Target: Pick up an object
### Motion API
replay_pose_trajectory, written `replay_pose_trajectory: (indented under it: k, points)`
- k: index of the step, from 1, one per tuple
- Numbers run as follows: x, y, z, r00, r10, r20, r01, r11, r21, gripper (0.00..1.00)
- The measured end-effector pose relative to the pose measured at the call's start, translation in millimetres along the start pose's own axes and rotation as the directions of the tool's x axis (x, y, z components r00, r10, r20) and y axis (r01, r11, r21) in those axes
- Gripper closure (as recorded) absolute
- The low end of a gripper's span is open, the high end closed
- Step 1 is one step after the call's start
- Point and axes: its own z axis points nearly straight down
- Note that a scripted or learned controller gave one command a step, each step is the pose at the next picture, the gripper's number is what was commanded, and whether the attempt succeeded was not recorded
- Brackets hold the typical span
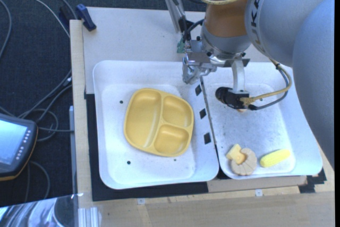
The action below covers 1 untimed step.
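Here I am, my gripper (191, 76) hanging over the far end of the ridge where the left bin (114, 167) and the right bin (255, 127) meet, and from this angle I cannot tell whether it is wide or narrow. A row of small black squares (202, 113) runs down that ridge just below me. Off the bins, a blue clip (86, 17) sits at the bench's far left corner, cables (32, 87) trail over the dark floor, and a screen (13, 146) glows at the left edge. The yellow plate (158, 122) fills the middle of the left bin: rounded, glossy, three compartments, near me. Well away, at the right bin's near edge, lie a yellow corn cob (275, 157) and a round tan biscuit (245, 166) with a yellow chunk (235, 153) resting on it.
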Motion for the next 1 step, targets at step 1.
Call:
replay_pose_trajectory:
  k: [1]
  points:
    - [-3.6, 0.4, -0.3, 1.0, 0.005, 0.002, -0.005, 1.0, 0.0, 0.0]
